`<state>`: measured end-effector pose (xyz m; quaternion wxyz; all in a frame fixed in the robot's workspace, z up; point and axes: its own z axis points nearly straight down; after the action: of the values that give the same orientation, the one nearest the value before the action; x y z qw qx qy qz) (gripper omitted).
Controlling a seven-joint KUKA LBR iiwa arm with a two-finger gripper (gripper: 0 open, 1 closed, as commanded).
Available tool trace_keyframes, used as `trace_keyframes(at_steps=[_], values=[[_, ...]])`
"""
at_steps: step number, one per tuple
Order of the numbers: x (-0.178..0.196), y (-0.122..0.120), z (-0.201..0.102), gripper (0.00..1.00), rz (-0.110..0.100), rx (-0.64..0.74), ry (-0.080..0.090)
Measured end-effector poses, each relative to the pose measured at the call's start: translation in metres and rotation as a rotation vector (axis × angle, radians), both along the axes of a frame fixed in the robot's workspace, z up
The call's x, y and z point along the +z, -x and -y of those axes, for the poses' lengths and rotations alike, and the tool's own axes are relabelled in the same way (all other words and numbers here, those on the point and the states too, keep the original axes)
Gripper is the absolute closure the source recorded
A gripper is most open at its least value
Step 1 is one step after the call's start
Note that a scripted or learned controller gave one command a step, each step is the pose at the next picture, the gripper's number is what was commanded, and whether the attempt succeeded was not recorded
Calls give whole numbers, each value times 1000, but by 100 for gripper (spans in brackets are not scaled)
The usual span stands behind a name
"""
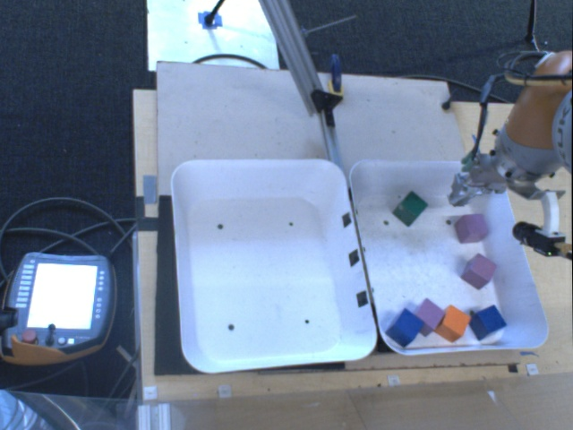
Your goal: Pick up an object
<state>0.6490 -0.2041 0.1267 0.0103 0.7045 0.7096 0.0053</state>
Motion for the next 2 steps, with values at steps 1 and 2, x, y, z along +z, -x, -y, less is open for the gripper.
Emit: trace_keyframes(at_steps=[1, 2], values=[[45, 2, 2, 100, -15, -3, -5], [90, -2, 3, 100, -14, -2, -4]])
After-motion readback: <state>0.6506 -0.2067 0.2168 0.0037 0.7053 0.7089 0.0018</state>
